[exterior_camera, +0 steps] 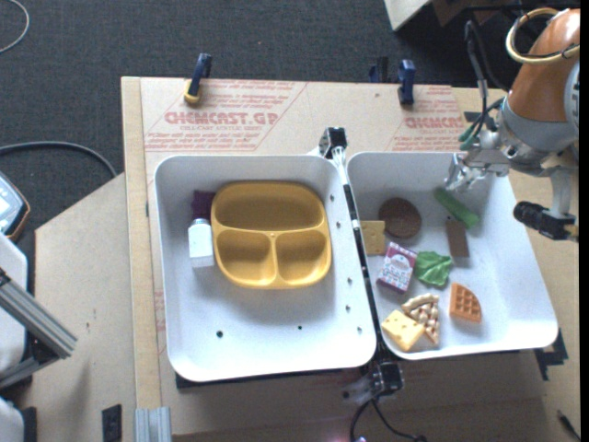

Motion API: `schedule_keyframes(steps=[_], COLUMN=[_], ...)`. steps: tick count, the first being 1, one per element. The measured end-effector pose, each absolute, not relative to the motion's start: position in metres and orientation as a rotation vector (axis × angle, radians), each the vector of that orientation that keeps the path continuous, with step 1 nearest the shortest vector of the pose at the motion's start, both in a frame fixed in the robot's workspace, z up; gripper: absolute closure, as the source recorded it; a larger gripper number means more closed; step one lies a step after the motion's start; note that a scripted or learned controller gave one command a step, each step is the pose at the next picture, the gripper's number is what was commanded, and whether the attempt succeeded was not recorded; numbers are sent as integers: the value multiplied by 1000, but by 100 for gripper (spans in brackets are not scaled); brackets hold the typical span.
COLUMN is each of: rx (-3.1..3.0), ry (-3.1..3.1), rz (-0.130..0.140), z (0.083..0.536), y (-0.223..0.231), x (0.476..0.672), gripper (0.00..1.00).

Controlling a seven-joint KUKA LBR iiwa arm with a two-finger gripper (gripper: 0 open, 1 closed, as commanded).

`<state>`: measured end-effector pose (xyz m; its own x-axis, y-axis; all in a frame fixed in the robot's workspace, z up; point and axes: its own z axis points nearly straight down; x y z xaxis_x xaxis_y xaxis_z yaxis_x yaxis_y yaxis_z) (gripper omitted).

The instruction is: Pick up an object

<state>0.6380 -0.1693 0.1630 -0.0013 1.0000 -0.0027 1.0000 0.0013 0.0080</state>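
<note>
**Inspector:** Hovering over the far end of the right bin (543, 274), the gripper (467, 175) sits just above a green pod-shaped toy (457, 207). Its fingers look spread a little, with nothing seen between them.

**Clerk:** Which item do you judge to be the target?

**Inspector:** The green pod, most likely. It lies flat on the bin floor near the far wall, slanted, with a brown bar (456, 238) just beside its near end and a brown round biscuit (400, 217) a little to its left.

**Clerk:** How will it handle?

**Inspector:** By appearance, a light, stiff piece of plastic play food, smooth and perhaps slippery. It is long and narrow, so I would close across its narrow width at the middle, not along its length.

**Clerk:** Any hazards?

**Inspector:** Its low profile leaves little to grip, so the fingers may scrape the floor or skid off. The bin wall is close behind it.

**Clerk:** Other contents?

**Inspector:** A cracker (373, 237), a small red carton (397, 267), a green leaf (433, 268), a waffle (466, 303) and cheese (401, 329) lie nearer the front. The left bin (175, 320) holds a yellow divided plate (271, 234) and a small white bottle (201, 243).
</note>
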Motion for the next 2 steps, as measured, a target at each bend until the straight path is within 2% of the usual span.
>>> schedule_keyframes(steps=[1,2], rx=[2215,2217], ry=[2219,2220], rz=[6,4], z=[213,226], y=[-160,-160], x=[642,643], gripper=[100,100])
